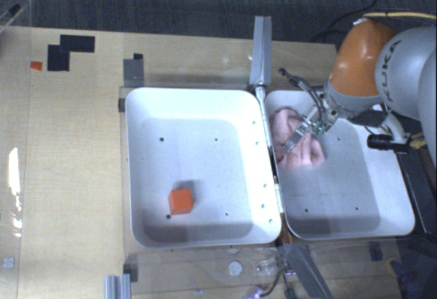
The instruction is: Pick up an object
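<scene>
wooden surface (75, 175) bears two bins; hand (295, 140) (grip state unclear) sits over pink cloth (300, 153), orange block (181, 201) left.

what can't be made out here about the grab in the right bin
- Tool, camera view: too small and blurred against the pink cloth to tell its grip state or whether it holds the cloth.
- Pink cloth: part of it lies under the tool and wrist, so its full outline is hidden.
- Arm: cut off by the right edge.
- Orange block in the left bin: its surface detail is too small to read.
</scene>
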You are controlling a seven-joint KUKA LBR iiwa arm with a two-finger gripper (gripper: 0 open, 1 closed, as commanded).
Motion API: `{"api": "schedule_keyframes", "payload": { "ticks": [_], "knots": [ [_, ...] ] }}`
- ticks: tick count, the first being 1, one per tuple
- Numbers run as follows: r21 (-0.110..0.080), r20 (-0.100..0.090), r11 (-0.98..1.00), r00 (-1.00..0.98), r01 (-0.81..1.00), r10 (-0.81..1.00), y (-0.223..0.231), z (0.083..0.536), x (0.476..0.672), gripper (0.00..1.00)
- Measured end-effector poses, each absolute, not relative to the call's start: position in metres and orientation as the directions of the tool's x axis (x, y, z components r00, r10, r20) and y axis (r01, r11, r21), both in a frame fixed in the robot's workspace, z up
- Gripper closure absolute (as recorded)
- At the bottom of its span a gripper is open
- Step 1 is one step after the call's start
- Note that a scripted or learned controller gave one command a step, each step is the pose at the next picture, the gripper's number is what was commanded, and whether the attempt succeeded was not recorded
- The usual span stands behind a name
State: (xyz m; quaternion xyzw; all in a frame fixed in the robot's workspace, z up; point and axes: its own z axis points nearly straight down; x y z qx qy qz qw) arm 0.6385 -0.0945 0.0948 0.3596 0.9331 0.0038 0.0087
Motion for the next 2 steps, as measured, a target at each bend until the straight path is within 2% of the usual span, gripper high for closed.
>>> {"api": "schedule_keyframes", "payload": {
  "ticks": [1,2],
  "knots": [
    [0.022,-0.020,0.743,-0.743,0.669,0.669,-0.092,0.109,0.642,1.00],
    [0.009,-0.010,0.669,-0.669,0.743,0.743,-0.076,0.188,0.657,1.00]
  ]
}}
